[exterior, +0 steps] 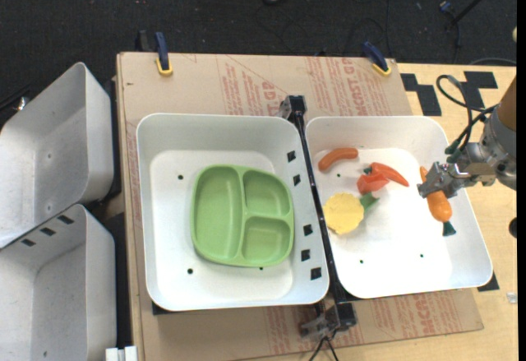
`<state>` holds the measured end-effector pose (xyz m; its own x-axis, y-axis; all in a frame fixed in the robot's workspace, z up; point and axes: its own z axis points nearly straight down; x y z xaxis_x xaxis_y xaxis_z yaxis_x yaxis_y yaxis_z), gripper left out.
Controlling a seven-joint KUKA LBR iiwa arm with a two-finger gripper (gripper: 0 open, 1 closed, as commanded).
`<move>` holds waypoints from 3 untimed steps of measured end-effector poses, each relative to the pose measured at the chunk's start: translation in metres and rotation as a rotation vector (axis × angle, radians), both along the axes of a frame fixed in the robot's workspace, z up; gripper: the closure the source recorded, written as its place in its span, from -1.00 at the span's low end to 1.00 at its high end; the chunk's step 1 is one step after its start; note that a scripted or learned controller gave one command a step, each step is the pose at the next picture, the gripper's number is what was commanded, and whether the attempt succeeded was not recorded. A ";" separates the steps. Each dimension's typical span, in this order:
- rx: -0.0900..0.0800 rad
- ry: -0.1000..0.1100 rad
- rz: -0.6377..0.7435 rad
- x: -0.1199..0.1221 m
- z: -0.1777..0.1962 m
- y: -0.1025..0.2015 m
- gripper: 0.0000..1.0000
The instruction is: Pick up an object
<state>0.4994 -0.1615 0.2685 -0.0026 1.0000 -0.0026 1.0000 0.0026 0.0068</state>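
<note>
Right now I read the bench from the near edge back, taking the right bin [411, 277] as my clock face. Its near half, toward six o'clock, is bare white floor. Just left of centre, around eight, lies a yellow toy that looks like a small pineapple or corn piece [343, 213], close to the divider. Past it, near the middle, is a red pepper with a green stem [380, 178], and beyond that at about eleven a small orange-brown sausage [338, 157].

At three o'clock, hard against the right wall, sits the orange carrot [441, 207] with a dark green tip pointing toward me. My gripper [444, 178] is directly over its far end; I cannot tell whether the fingers are spread or pinching the carrot, since the dark metal hides the contact.

The left bin [156, 187] holds a green divided plate [243, 215] at its centre, well apart from all this.

My worry is the wall. The carrot lies so near the rim that one finger could land on the bin's slope instead of beside the toy, pushing it sideways or only grazing its end. An off-centre hold on a tapered, smooth shape would probably let it pivot and slip out on the lift.
</note>
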 end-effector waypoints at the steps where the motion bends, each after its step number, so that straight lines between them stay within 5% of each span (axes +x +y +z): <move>1: 0.004 0.007 0.005 0.003 -0.014 0.054 1.00; 3: 0.003 0.008 0.004 0.017 -0.026 0.155 1.00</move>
<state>0.5160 -0.0069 0.2425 -0.0062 1.0000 0.0008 1.0000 0.0062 -0.0009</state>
